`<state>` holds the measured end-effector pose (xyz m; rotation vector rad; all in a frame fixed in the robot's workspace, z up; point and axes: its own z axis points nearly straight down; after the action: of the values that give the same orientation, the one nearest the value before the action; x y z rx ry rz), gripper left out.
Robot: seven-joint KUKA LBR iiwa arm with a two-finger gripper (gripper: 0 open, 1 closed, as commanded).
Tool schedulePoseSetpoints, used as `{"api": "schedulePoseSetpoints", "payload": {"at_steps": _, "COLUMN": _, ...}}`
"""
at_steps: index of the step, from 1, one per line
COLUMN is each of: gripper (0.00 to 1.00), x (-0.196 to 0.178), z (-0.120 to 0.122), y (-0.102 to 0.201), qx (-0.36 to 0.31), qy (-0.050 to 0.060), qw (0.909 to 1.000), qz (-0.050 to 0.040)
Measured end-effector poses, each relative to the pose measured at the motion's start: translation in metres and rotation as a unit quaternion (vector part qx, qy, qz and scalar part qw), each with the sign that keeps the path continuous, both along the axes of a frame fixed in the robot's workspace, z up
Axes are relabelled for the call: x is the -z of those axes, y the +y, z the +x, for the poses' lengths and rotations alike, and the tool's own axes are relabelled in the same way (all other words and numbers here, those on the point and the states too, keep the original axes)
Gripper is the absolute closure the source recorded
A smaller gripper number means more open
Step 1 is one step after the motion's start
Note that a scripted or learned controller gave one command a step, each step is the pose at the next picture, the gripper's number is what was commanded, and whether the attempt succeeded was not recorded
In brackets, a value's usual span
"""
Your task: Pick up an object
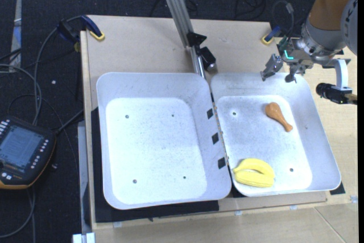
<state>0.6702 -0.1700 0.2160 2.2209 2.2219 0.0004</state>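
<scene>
A yellow banana (pixel 253 173) lies near the front left corner of the right bin (pixel 321 148). An orange-brown drumstick-shaped toy (pixel 278 115) lies further back in the same bin, right of its middle. My gripper (pixel 279 71) hangs above the back rim of the right bin, behind the drumstick toy. Its two fingers stand apart and nothing is between them.
The left bin (pixel 153 139) sits beside the right one, joined by black clips (pixel 216 138). A slanted metal pole (pixel 181 14) rises behind the bins. A teach pendant (pixel 20 151) and cables lie on the floor at the left.
</scene>
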Motion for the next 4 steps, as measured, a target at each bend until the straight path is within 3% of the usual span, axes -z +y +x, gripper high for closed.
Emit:
{"api": "schedulePoseSetpoints", "payload": {"at_steps": 1, "gripper": 0.00, "x": 0.000, "z": 0.000, "y": 0.000, "qx": 0.000, "qy": 0.000, "qw": 1.0000, "qz": 0.0000}}
{"api": "schedulePoseSetpoints", "payload": {"at_steps": 3, "gripper": 0.00, "x": 0.104, "z": -0.006, "y": -0.005, "qx": 0.000, "qy": 0.003, "qw": 1.0000, "qz": 0.0004}}
{"api": "schedulePoseSetpoints", "payload": {"at_steps": 4, "gripper": 0.00, "x": 0.121, "z": -0.006, "y": -0.005, "qx": 0.000, "qy": 0.001, "qw": 1.0000, "qz": 0.0000}}
